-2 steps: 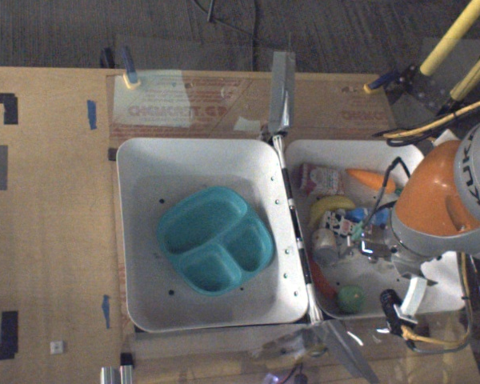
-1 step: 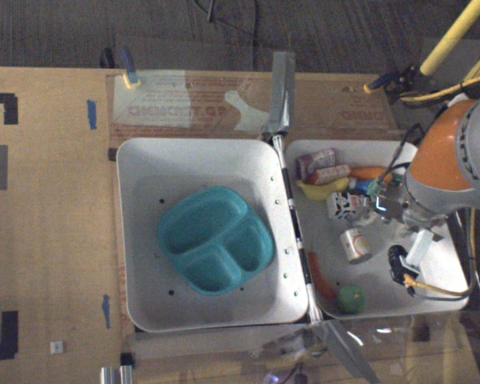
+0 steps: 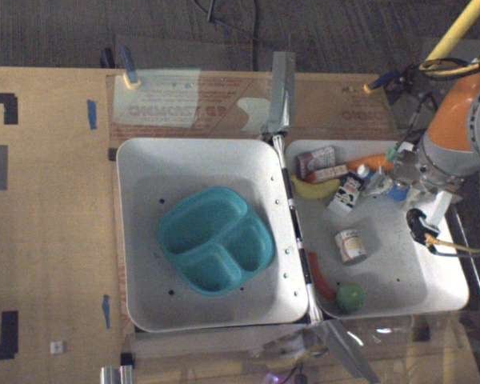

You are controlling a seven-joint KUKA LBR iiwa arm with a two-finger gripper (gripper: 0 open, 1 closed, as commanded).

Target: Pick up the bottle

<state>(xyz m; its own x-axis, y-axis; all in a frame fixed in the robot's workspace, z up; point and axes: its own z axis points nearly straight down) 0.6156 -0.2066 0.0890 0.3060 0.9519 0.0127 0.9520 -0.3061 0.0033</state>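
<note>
- Bench of tan board, bearing two white bins side by side.
- Left bin, holding a teal tray with compartments, lying near its middle.
- Right bin, holding all the small clutter, most of it along the far edge.
- Arm, reaching in over the right bin's far right corner, with the wrist low above the clutter.
- Gripper, hanging at the right end of that far row. Spread or clenched: cannot tell, with the tip lost against the objects below. Nothing seen held.
- Banana by the bin's left wall, just below a small red-and-white box.
- Carton, tilted, just right of the banana.
- Orange piece behind the carton, possibly a carrot.
- Can, alone in mid-bin, well apart from the row.
- Green ball near the front edge, beside a red strip along the left wall.
- Bottle: most likely the pale, clear thing between the carton and the gripper, touching or nearly touching both. Too blurred for certainty.
- Step in hand, by judgement: the approach or descent onto the bottle, with the lift not yet made.
- Next move calls for centring over the bottle clear of the carton, closing firmly on it, then lifting straight up without dragging the neighbours.
</note>
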